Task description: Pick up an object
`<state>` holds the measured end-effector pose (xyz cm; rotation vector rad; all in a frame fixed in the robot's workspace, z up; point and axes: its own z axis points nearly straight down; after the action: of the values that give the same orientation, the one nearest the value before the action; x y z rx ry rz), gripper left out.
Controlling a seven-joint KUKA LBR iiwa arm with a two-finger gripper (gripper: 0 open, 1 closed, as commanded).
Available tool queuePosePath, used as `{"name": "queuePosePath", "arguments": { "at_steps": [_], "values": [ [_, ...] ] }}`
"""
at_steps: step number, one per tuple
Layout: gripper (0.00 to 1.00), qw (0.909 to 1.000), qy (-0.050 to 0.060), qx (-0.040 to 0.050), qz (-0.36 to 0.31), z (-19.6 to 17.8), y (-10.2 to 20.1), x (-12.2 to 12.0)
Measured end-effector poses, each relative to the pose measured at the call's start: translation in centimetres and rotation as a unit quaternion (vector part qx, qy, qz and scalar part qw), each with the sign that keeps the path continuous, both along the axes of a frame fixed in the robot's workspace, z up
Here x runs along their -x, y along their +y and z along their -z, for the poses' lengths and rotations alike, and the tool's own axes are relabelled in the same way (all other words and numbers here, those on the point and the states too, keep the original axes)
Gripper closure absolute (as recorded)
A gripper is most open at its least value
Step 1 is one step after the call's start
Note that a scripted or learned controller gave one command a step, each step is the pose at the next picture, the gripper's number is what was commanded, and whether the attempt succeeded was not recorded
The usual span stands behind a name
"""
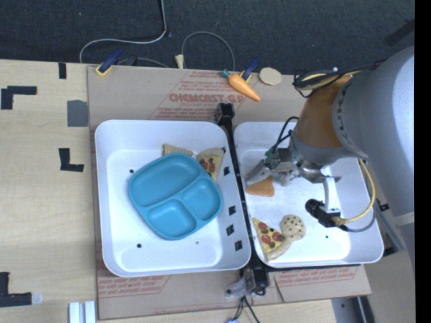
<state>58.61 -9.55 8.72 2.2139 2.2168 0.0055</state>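
Two shallow white bins stand side by side on a cardboard-covered bench: one left bin [111, 180] and one right bin [357, 247], meeting along a black divider strip [232, 173] that runs from far to near. Left bin contents: one blue divided plate [175, 195] with three compartments, lying flat near the middle; two flat food pieces tucked at its far right edge, namely one tan toast-like slice [173, 151] partly under the plate and one pizza slice [213, 161] just beside the divider. Right bin contents: one orange wedge [261, 188], cheese-like, on the left side of the bin floor; one pizza slice with red toppings [271, 238] in the near left corner; one round cookie [293, 227] touching that slice on its right. One grey arm with an orange band [323, 116] reaches in from the right and ends in one gripper [264, 172], low over the far edge of the orange wedge; its grey fingers taper to a narrow point and lie against or just above the wedge, and it cannot be told whether they grasp it. Outside the bins, on the far side of the bench: one toy carrot [242, 86], one pale round disc [270, 77] just to its right, and cables [158, 19] trailing across the dark floor.
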Motion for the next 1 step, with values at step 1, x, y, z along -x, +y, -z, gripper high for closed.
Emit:
{"name": "queuePosePath", "arguments": {
  "at_steps": [1],
  "values": [
    [0.00, 1.0000, 0.004, -0.0016, 0.001, 0.07, -0.09, -0.43]
  ]
}}
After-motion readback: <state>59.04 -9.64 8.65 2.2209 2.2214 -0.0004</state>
